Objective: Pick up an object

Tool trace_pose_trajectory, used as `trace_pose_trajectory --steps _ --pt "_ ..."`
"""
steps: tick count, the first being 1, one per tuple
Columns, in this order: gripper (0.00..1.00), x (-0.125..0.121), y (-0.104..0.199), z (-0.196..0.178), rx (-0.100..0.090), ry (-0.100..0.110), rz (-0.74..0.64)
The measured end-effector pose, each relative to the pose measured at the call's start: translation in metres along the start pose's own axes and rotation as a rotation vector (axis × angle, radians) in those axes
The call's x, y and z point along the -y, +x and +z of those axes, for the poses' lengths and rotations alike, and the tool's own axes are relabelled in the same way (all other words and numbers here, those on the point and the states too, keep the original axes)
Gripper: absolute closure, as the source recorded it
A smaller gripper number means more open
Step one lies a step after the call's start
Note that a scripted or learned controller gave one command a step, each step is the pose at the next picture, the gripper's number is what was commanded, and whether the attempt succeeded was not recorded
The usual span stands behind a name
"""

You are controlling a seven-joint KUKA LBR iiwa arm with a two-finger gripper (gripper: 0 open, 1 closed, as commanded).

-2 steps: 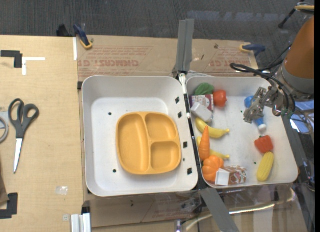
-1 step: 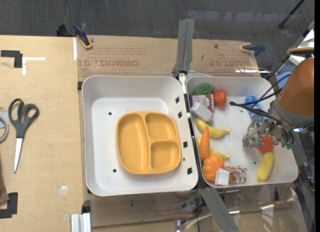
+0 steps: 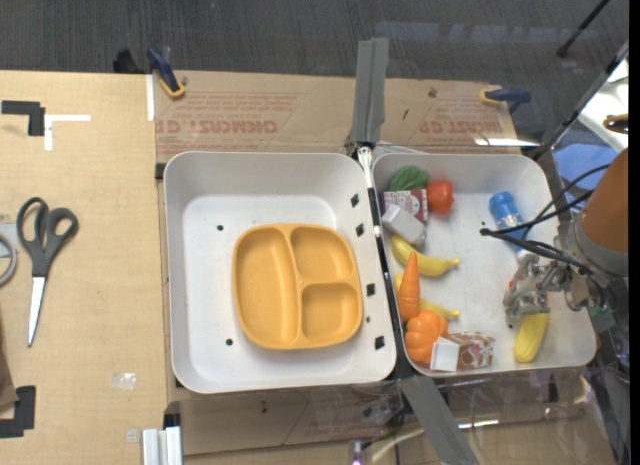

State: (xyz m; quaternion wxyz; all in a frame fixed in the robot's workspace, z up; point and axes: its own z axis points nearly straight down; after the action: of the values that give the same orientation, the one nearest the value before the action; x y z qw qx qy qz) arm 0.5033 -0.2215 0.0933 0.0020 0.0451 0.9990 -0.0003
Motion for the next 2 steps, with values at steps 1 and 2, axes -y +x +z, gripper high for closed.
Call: trace_pose_trajectory --steps 1,2 --pt "1.0 -0.001 -0.002 -0.01 0.006 0.001 -0.002" --pt "1.0 -0.005 0.017 -0.006 0.018 0.003 -0.884"
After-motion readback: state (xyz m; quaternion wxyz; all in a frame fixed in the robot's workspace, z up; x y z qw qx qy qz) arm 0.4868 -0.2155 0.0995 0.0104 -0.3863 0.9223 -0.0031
